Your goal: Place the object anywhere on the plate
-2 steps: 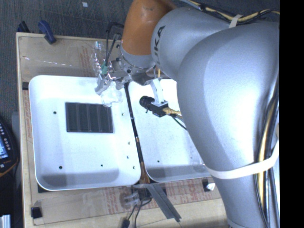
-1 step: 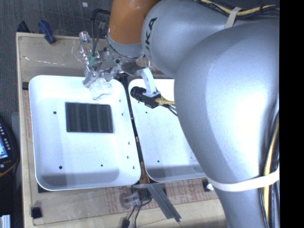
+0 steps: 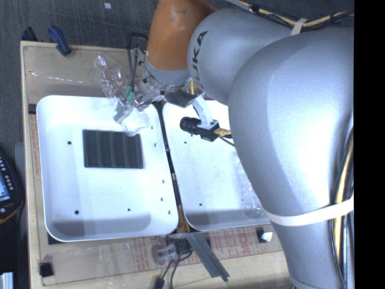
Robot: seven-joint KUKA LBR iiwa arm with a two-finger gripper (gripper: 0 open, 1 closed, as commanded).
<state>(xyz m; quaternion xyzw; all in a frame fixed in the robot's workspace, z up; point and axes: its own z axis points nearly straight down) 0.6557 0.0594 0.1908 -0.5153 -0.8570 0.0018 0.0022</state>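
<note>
A dark grey ridged plate [image 3: 113, 149] lies flat in the left white bin [image 3: 72, 221], toward its far half. My gripper [image 3: 124, 111] hangs over the far edge of that bin, just beyond the plate's far right corner. A pale, translucent object [image 3: 136, 123] sits directly under the gripper tip, touching or nearly touching the plate's corner. I cannot make out whether the gripper holds it. The grey arm with its orange band [image 3: 174, 29] covers most of the right side.
The right white bin [image 3: 207, 215] is largely hidden by the arm. A black cylindrical part with a cable [image 3: 197, 126] juts over it. A clear glassy shape [image 3: 107, 77] stands on the bench behind the left bin. Blue clamps [image 3: 59, 40] grip the far left corner.
</note>
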